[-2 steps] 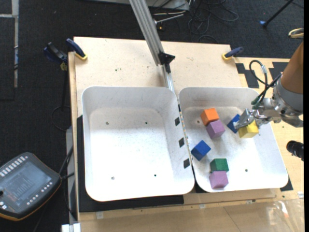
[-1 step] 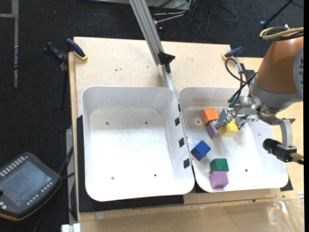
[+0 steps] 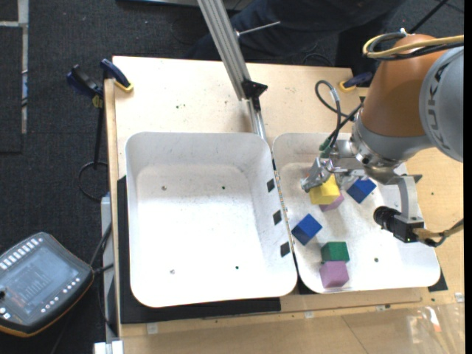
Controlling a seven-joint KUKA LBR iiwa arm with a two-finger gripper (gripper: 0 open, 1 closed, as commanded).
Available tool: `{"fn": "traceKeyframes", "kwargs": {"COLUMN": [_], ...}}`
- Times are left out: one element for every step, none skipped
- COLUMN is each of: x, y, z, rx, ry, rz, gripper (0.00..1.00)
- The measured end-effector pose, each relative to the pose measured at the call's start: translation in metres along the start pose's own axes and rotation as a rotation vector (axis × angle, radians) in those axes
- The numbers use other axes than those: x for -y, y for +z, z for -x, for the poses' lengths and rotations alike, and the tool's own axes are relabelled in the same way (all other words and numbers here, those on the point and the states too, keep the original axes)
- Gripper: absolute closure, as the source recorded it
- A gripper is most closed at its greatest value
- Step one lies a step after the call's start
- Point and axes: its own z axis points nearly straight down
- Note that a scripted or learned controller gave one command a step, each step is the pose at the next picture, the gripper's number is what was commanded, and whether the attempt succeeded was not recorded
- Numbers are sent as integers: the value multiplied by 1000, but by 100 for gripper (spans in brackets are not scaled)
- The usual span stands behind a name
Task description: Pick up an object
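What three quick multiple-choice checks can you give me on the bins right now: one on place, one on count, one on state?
1. Where are the blocks?
A. In the left bin
B. In the right bin
C. On the bare bench

2. How many blue blocks are there?
A. One
B. Two
C. Three

3. How does the green block sit?
A. Alone in a corner
B. Under the gripper
C. Right against a purple block

Answers:
1. B: every block lies in the right bin, beside the left bin.
2. B: one blue block lies near the bin's middle and another blue block by the arm.
3. C: the green block touches the purple block just below it, while the gripper is at the yellow block.
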Motion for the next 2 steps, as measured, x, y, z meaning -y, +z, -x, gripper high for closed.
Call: {"fn": "traceKeyframes", "kwargs": {"x": [-8, -26], "y": [3, 0], "z": [-43, -100], "rx": [0, -1], "ry": [1, 0], "rz": [-2, 0], "gripper": [100, 100]}}
